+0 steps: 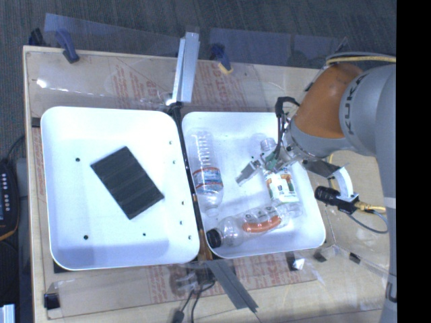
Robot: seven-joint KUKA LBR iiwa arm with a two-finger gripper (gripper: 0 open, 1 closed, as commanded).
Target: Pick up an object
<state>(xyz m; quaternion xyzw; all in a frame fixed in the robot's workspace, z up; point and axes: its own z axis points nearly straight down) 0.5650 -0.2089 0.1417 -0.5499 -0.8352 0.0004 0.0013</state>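
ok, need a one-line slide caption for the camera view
KUKA arm's gripper hovers low in the right bin among clear plastic bottles; a dark flat slab lies in the left bin.

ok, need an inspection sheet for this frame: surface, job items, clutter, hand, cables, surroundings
surface: wooden bench under clear sheeting, two white bins side by side.
job's things: right bin holds a clear water bottle lying along its left wall, a second bottle with a black cap near the front, and a small green-and-white box.
clutter: left bin holds one dark flat pad.
hand: hand low in the right bin, beside the box; grip not readable.
cables: black cable looped at the wrist; yellow-tipped lead at right.
surroundings: dark carpet.
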